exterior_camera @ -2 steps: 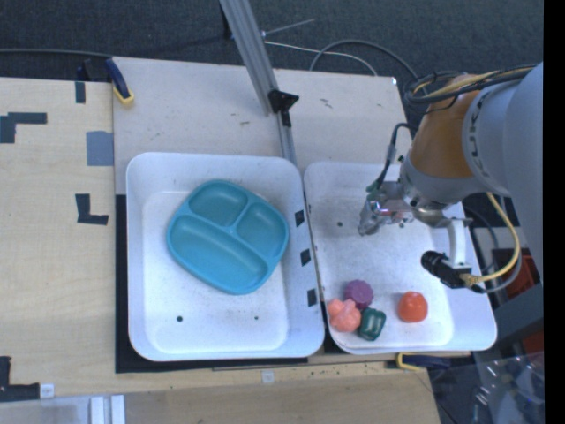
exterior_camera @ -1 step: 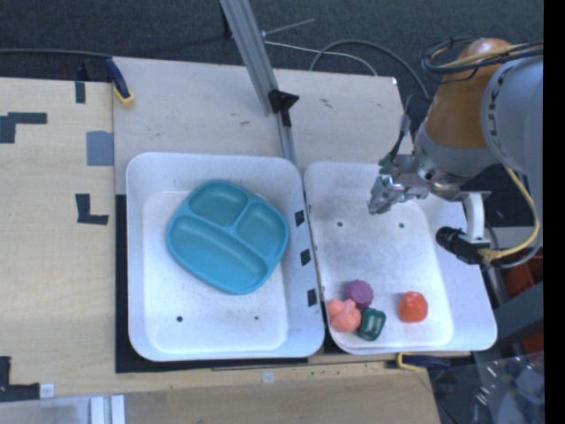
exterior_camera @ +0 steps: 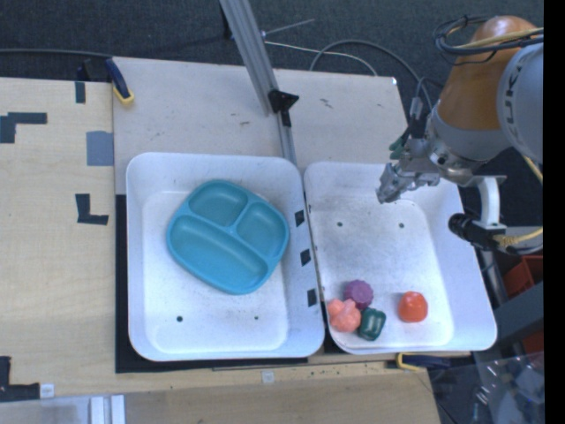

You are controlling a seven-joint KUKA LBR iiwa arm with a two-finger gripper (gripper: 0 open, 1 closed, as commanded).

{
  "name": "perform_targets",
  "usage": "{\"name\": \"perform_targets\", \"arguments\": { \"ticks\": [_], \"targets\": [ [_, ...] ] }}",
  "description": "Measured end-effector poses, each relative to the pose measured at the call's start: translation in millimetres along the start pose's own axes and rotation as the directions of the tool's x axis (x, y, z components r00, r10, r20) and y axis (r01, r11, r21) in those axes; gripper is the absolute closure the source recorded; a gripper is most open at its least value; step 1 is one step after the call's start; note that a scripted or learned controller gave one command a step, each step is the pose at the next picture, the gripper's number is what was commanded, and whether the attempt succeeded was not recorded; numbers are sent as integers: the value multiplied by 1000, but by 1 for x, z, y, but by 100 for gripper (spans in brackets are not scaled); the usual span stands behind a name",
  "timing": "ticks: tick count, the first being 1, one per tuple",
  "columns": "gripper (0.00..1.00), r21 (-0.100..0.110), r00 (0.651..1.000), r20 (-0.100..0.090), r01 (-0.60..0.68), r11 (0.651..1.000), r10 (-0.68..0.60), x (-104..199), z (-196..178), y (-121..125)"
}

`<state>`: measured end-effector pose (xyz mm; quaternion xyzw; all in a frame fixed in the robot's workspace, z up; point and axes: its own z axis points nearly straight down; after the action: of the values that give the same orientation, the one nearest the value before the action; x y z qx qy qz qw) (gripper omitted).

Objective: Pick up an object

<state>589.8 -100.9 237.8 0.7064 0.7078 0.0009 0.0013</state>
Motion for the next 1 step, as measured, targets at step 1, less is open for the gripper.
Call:
{"name": "perform_targets", "arguments": {
  "ticks": [1],
  "targets": [
    [100, 3, 1000, -2, 5, 1000, -5, 51, -8, 2]
  ]
}}
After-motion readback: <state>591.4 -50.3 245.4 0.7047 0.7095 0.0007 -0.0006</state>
